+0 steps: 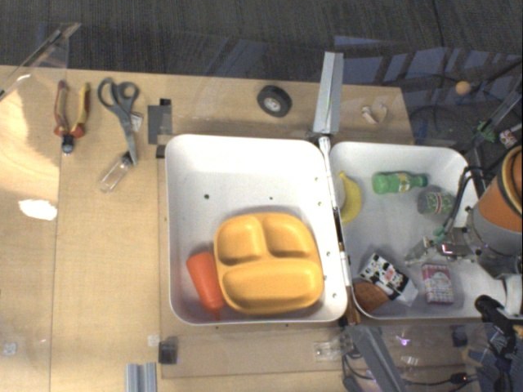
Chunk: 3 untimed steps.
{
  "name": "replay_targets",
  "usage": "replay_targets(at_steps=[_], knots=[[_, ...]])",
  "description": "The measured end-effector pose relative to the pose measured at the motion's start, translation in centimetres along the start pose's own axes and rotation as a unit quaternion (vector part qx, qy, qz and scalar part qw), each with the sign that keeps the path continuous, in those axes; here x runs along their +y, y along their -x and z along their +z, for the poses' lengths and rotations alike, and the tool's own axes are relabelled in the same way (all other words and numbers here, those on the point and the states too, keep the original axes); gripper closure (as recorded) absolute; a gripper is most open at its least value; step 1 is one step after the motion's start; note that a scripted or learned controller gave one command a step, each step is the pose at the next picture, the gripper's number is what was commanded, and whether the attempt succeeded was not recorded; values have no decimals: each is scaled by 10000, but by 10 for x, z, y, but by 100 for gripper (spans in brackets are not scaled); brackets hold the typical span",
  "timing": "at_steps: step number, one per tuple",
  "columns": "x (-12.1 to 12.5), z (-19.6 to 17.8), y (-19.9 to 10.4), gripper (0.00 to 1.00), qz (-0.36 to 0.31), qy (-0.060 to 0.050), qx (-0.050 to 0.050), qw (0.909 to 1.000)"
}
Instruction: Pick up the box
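Lying flat in right bin (458, 158): small pink-and-white box (437, 284); printed label up

The bench (82, 284) looks like pale, matt wood, while both bins (245, 170) look like smooth white plastic. The yellow divided tray (267, 261) is glossy plastic; the box (437, 285) looks like printed card.

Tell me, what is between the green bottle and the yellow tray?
In the camera view, a banana lies between the green bottle and the yellow tray, against the right bin's left wall, plus the bins' touching rims.
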<state>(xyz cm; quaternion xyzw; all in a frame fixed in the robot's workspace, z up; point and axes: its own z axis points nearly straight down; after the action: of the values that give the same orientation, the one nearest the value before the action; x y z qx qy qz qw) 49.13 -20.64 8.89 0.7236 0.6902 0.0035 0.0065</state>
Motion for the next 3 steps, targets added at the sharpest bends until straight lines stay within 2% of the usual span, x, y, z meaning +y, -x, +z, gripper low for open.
replay_targets(at_steps=[2,3], knots=[[0,0,0,0,-888,-5,-5,9960],[-1,0,-8,0,-1383,6,-17,9904]])
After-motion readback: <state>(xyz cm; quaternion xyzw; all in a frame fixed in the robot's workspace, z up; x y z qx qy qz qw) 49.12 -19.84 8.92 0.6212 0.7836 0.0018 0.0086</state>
